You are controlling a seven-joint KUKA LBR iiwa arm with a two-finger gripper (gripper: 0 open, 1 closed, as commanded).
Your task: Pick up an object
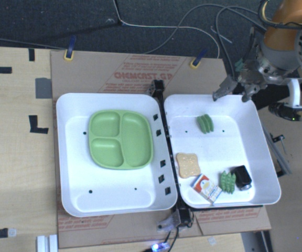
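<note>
On the left of the desk [14, 156] I see the left bin [69, 193] with a green divided plate [121, 139] lying flat in its middle. It is a wide, low thing with thin rims, and I judge a two-finger pinch would slide off it, so I would not aim there.

Moving right, the right bin [263, 156] holds the likelier targets. A small green ridged piece [205, 123] lies alone near the far wall, well apart from the rest; it looks rounded and could roll or squirt out if the fingers close off-centre. Nearer the front, a slice of toast [187, 164] lies flat, and just beside it sit a small red-and-white carton [206, 187], a green leafy piece [227, 181] and a black block [240, 177], crowded close together. Going for any of those, I risk nudging a neighbour or catching two at once. The toast is thin, so the tips may scrape the bin floor.

At the far right the tool [232, 92] hangs over the far rim of the right bin, its two fingers spread apart with nothing between them. A straight descent from there could, I reckon, land a fingertip on the rim itself and not on an object.
</note>
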